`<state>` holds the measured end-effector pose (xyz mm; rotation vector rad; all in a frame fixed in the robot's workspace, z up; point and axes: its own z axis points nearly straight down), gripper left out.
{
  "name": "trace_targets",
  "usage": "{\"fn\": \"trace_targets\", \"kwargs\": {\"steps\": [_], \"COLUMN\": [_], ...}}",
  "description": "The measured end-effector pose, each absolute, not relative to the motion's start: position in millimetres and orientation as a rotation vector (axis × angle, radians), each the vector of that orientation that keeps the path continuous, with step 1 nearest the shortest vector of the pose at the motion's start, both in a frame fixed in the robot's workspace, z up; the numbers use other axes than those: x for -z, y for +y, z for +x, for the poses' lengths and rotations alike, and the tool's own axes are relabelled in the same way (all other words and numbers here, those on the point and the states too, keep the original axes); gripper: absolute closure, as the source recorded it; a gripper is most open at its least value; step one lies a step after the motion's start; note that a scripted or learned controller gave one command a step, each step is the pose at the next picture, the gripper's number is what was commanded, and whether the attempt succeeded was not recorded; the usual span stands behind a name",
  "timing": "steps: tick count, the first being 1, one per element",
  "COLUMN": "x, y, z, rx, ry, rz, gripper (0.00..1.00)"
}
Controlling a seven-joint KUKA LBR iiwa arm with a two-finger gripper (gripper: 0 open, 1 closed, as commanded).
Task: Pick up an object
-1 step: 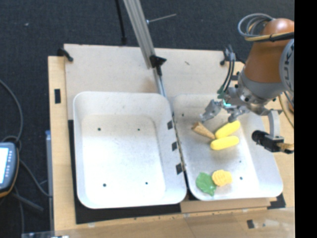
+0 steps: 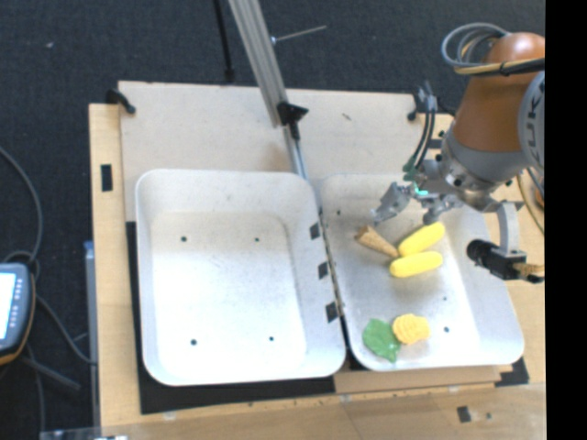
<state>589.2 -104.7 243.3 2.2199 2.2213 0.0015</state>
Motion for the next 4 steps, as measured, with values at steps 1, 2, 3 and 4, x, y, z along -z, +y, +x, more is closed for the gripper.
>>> {"fn": "trace_targets", "kwargs": {"steps": [1,2,3,4], "x": [-181,-136,-99,-112], "y": [-109,-104,-106,-107], "z": [586.0,587.3,586.7,588.4], "rx": [0.007,0.006,0.005,-0.004], "ry": [2.222,2.217,2.218,2.206], "rz": [2.225,2.228,2.227,2.232], "gripper": [0.0,0.0,0.0,1.0]}}
